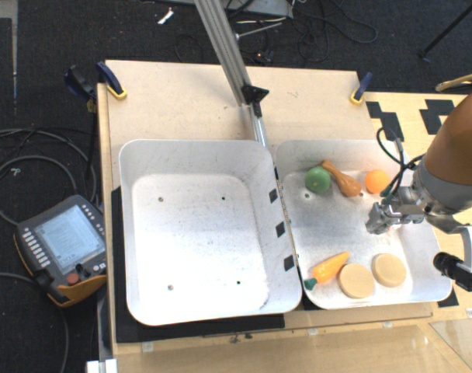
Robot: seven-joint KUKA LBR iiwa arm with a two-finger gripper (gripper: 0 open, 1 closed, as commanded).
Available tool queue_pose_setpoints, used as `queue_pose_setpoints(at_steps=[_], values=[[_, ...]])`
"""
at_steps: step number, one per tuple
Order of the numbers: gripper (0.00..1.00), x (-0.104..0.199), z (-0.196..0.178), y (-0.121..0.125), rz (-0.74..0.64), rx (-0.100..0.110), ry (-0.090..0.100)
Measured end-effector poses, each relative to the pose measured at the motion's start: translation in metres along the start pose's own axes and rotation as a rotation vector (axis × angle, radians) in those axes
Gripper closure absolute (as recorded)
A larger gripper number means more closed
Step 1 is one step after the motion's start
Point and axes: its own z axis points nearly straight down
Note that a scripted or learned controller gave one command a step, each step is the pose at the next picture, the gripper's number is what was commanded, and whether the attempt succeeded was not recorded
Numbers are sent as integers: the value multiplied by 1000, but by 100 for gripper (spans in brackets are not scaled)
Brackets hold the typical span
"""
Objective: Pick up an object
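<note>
The right bin holds a green ball, a brown elongated piece, an orange ball, an orange carrot and two tan discs. My gripper hangs over the right half of this bin, below the orange ball and above the two discs. I see nothing between its fingers. The wrist hides the bin floor right of it.
The left bin sits beside the right one, their rims overlapping at the middle. A metal pole slants down from the top to the bins' back edge. A teach pendant lies on the floor at left.
</note>
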Motion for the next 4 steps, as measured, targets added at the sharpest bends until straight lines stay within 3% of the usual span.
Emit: queue_pose_setpoints(at_steps=[1,2,3,4], values=[[100,-3,-63,4,0,0,0],[100,-3,-65,5,1,5,1],[100,52,-72,5,-5,7,4],[100,106,-56,4,-5,9,5]])
